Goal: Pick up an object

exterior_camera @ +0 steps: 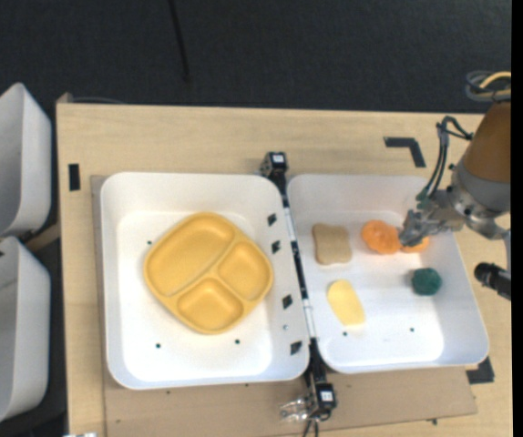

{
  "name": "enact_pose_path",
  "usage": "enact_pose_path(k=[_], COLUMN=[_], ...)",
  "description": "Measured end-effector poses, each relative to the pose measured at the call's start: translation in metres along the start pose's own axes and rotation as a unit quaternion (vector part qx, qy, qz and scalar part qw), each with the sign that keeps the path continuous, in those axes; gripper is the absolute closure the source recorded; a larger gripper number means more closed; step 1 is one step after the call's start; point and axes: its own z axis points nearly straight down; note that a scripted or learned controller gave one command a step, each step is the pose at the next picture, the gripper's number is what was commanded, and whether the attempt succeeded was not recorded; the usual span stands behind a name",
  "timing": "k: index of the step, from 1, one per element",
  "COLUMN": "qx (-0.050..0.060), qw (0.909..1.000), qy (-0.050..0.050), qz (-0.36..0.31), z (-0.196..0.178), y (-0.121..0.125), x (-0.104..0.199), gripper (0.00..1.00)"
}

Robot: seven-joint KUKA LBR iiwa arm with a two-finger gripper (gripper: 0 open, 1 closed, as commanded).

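orange object (381, 237) lies just left of the gripper (414, 235), whose grip state can't be told

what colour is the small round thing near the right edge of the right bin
Dark green; the small ball shows best in the camera view, lying in the right bin.

The pale bench top (198, 139) looks like light wood with a matt, faintly grained face. The two shallow white bins (120, 353) (462, 335) look like smooth plastic with a soft shine. The yellow divided tray (209, 271) seems smooth plastic, slightly glossy. The tan square piece (332, 243) looks matt and a little rough, like sponge. The pale yellow oblong piece (345, 301) looks smooth and matt. The dark green round object (426, 281) looks matt.
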Motion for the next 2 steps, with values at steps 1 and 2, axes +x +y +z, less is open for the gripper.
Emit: enact_pose_path(k=[1,2], qx=[-0.002,0.002], qw=[1.0000,1.0000], qy=[-0.001,0.000], qz=[-0.001,-0.002], z=[-0.063,-0.080], y=[0.010,0.011], x=[0.001,0.000], gripper=[1.00,1.00])
